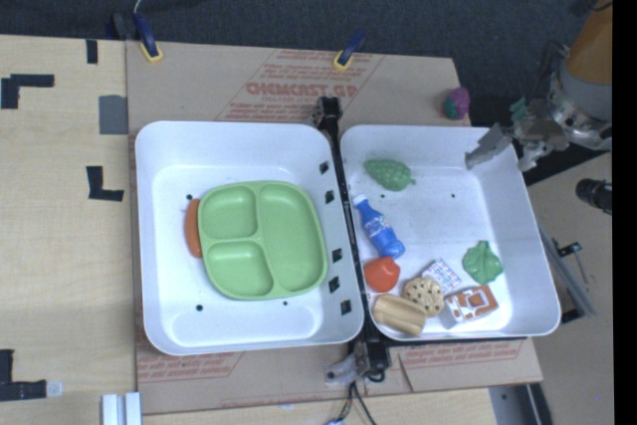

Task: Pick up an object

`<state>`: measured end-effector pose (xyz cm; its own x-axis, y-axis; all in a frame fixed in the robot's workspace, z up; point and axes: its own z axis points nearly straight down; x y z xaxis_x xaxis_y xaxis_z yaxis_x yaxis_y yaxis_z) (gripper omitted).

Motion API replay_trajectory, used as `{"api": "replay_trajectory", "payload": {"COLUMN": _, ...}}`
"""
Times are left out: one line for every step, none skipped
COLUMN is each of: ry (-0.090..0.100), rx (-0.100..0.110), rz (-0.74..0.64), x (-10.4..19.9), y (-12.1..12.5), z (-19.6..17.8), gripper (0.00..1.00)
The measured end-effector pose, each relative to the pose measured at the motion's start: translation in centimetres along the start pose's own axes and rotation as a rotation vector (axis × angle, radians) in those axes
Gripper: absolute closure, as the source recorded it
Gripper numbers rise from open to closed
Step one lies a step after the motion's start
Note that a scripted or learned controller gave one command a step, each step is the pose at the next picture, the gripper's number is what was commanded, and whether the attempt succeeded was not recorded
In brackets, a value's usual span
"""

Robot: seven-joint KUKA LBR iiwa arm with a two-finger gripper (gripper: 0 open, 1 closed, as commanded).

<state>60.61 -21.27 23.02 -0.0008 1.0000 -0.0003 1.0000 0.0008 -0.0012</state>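
Two white bins sit side by side at the frame's centre. The arm point(587, 75) enters from the upper right edge, its orange band high and its wrist angled down and leftward. The gripper point(490, 150) hangs over the upper right rim of the right bin point(528, 214), nothing visibly between its grey tips; whether it is released or clenched cannot be told. The right bin contains a green leafy piece point(388, 174), a blue bottle point(379, 228), a red ball point(381, 274), a cookie point(423, 294) and a bread roll point(398, 315). The left bin point(159, 214) holds a green divided plate point(263, 239).
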Motion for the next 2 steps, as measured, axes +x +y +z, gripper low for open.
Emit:
{"api": "replay_trajectory", "payload": {"ry": 0.001, "rx": -0.003, "rz": -0.002, "x": 7.6, "y": -1.7, "z": 14.4, "gripper": 0.00}}
{"api": "replay_trajectory", "payload": {"ry": -0.008, "rx": -0.006, "rz": 0.002, "x": 11.2, "y": 1.9, "z": 14.4, "gripper": 0.00}}
